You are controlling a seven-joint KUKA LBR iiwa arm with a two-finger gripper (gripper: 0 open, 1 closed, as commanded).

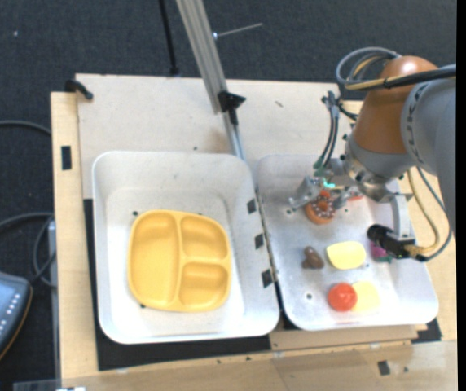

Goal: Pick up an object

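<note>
Yellow plastic fills much of the left bin (111,218): a divided tray (180,261) lies flat in its middle. In the right bin (412,300), the grey arm (412,129) with its orange band reaches down to the far part, and the jaws (323,198) sit right over a small orange-red object (321,211); whether they are spread or pinching it, I cannot tell. Nearer the front lie a brown lump (312,257), a pale yellow block (346,255) just beside it, a red ball (342,297) and another yellow piece (367,296) touching the ball. Both bins rest on the tabletop (135,112).
</note>
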